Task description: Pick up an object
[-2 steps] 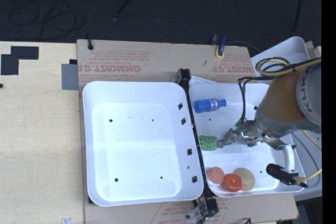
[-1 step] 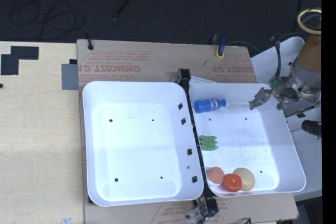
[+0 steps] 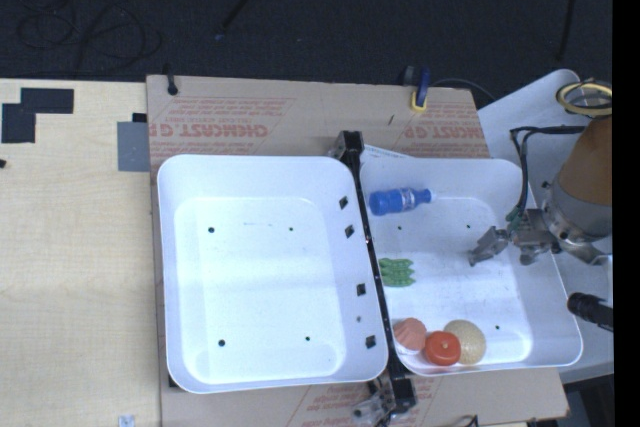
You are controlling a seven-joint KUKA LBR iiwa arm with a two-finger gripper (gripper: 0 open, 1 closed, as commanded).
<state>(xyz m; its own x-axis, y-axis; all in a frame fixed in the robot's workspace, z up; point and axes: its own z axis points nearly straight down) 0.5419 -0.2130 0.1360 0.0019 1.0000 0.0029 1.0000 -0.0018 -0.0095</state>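
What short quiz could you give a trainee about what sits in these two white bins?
1. True or false: the blue bottle lies in the left bin.
2. Which item lies nearest the divider between the bins: A) green object, B) red round object, C) end effector?
3. Fill in: the red, pink and beige items cluster at the right bin's ____ edge in the picture.

Key: 1 false, it lies in the right bin. 2 A. 3 lower.
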